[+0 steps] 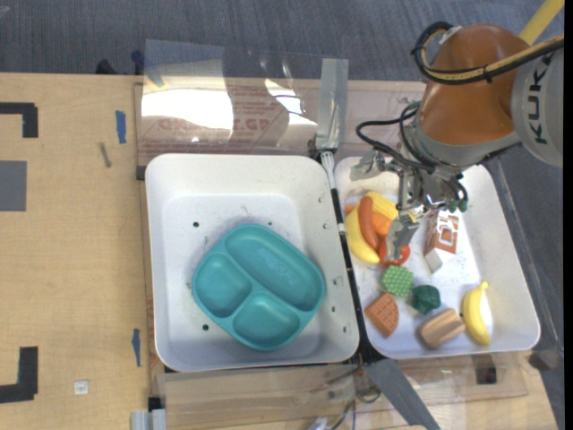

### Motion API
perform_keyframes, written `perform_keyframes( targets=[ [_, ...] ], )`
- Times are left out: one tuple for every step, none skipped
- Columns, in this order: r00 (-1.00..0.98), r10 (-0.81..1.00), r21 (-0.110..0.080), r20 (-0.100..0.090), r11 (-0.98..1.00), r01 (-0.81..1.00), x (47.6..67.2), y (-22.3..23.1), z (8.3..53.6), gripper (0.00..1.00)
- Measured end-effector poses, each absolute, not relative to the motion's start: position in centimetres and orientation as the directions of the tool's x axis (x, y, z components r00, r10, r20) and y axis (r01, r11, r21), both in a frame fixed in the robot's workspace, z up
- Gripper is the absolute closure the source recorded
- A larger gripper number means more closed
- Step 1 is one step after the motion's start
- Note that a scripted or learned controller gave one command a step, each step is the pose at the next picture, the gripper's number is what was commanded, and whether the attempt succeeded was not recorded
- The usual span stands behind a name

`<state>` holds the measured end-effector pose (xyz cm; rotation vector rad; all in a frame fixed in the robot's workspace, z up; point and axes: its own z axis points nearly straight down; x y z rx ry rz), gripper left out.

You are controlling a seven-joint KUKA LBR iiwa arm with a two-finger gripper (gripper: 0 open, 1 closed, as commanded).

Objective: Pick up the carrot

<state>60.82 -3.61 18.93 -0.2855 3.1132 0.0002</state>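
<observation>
The carrot [373, 224], orange and elongated, lies in the upper left part of the right bin [515, 285]. It sits between a yellow banana [358, 238] and a yellow corn piece [385, 206]. My gripper [407, 229] hangs low in that bin, just right of the carrot and over its lower end, under the arm's orange band [466, 79]. Its fingers look open, one grey finger [399, 236] resting close against the carrot's right side. Nothing is visibly held between them. A small red piece [399, 254] shows just below the fingers.
The right bin also holds a green broccoli [397, 281], a dark green vegetable [426, 297], an orange-brown slice [382, 313], a tan bread roll [440, 328], a yellow fruit [478, 313] and a white-orange carton [442, 236]. A teal divided plate [260, 285] lies in the left bin [170, 204].
</observation>
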Motion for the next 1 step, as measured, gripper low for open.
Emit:
perform_keyframes(
  targets=[
    [-0.989,-0.151,0.001,0.004,0.989,-0.151,55.63,-9.34,11.59,0.00]
  ],
)
